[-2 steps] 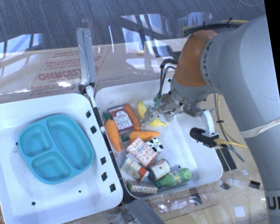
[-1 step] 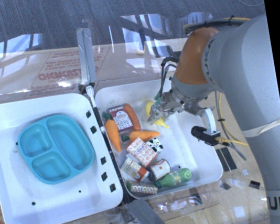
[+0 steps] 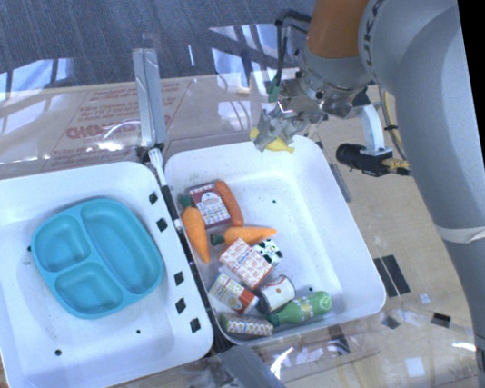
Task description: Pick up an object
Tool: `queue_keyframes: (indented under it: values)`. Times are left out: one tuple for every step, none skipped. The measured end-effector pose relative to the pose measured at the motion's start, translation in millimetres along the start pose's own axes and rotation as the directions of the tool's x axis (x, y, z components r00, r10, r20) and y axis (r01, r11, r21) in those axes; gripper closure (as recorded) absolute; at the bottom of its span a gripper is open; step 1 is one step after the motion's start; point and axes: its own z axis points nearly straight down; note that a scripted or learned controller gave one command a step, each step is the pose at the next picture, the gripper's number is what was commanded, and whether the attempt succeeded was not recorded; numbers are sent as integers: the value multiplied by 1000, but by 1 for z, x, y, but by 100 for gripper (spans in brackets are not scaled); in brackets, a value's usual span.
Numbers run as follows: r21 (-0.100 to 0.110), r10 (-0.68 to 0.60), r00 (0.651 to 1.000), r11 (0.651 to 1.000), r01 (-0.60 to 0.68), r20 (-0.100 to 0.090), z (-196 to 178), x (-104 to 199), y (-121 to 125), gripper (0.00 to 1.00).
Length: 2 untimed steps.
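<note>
My gripper [image 3: 275, 135] hangs over the far rim of the right bin [image 3: 343, 218], near its back right corner. A small yellow object [image 3: 280, 144] sits between the fingertips, raised above the bin floor, and the fingers are closed on it. Below, in the same bin, lie a carrot [image 3: 193, 231], a red box [image 3: 212, 204], a second orange carrot piece [image 3: 249, 232], small printed cartons [image 3: 247, 264] and a green bottle [image 3: 304, 307] at the near edge.
The left bin [image 3: 3, 302] holds a blue divided plate [image 3: 96, 256]. A metal divider bar [image 3: 149, 93] stands behind the seam between the bins. The arm's grey body [image 3: 431, 111] fills the right side.
</note>
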Motion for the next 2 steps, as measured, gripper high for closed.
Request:
queue_keyframes:
  values:
    - [0, -25, 1000, 1000, 25, 1, -124, 29, -12, 100]
    - [5, 20, 1000, 1000, -20, 0, -46, 76, 1, 100]
